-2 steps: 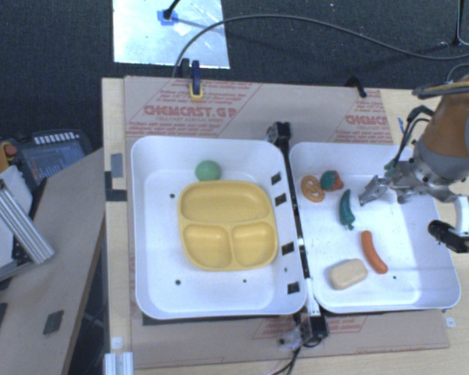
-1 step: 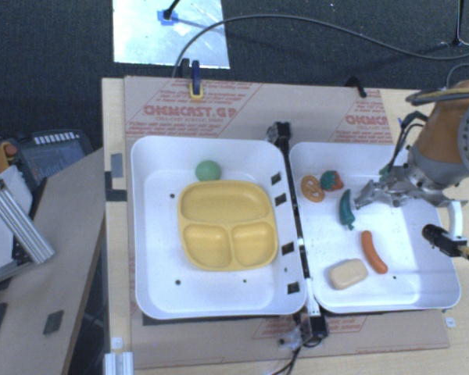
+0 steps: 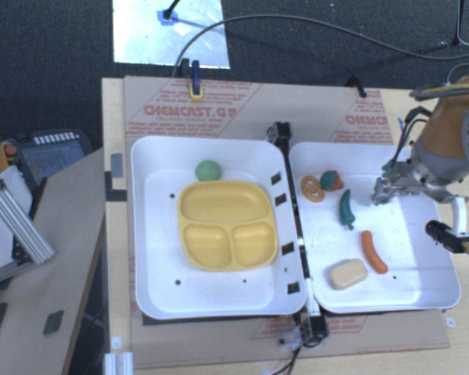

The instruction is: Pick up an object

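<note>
Green pepper (image 3: 345,208) | just left of jaws, apart | jaws state: cannot tell

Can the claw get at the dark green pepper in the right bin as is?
Probably yes. The claw hangs just right of the pepper, with bare bin floor between them. The pretzel and sausage lie apart from it.
</note>
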